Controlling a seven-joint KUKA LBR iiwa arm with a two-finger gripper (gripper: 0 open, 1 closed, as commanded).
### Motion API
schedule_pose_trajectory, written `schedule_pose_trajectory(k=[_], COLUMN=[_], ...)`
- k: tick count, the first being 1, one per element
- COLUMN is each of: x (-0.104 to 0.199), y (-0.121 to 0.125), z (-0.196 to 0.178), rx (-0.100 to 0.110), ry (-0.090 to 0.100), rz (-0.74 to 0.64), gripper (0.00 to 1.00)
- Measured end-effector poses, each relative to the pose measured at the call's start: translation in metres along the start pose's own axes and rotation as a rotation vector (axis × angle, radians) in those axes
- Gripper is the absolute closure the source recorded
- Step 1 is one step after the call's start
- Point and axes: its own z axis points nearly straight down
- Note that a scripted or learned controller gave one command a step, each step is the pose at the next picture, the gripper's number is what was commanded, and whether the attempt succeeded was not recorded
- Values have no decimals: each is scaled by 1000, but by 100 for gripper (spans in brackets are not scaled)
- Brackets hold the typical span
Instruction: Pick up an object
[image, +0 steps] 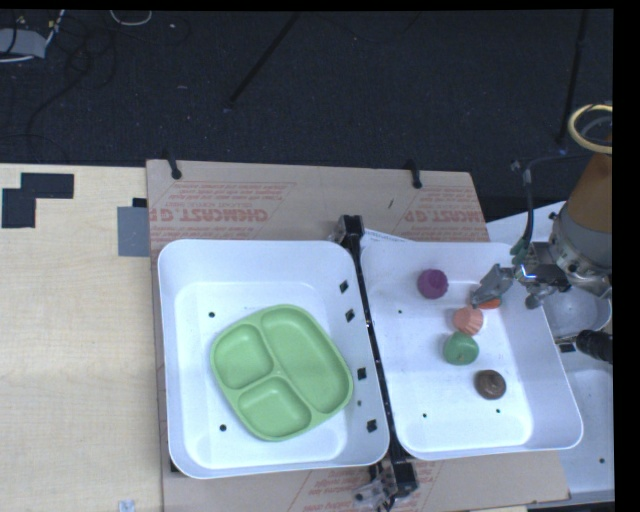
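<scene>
Two-finger gripper (488, 292) of the grey arm with the orange band (592, 195) reaching in from the right, low over the right-hand shallow white bin (545, 425); fingers pointing leftward, spread or pressed together impossible to tell (nothing seen between them). Fingertips just above the small orange-red rounded piece (467, 320), close enough that touching or apart cannot be judged.

In the same bin, four small objects in a loose column: a purple ball-like piece (432, 283) toward the far side, left of the gripper and apart from it; the orange-red piece next; right against its near side a green rounded piece (460, 348), seemingly touching; then a flat brown round piece (490, 384), near the green one but separate, toward the near right.

In the left-hand shallow white bin (180, 300), a light green plastic plate (281, 372) with three compartments, lying flat and turned at an angle, roughly central.

Both bins side by side on a brown cardboard sheet (300, 200) with red printing, resting on the pale wooden bench (70, 350)
</scene>
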Motion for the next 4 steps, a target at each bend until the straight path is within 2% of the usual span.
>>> schedule_pose_trajectory(k=[1, 2, 3, 4], x=[-4, -10, -8, -9], y=[-3, 0, 0, 1], z=[45, 105, 138, 125], rx=[5, 7, 3, 1], ry=[1, 2, 2, 1], rz=[0, 1, 1, 4], gripper=[0, 0, 0, 100])
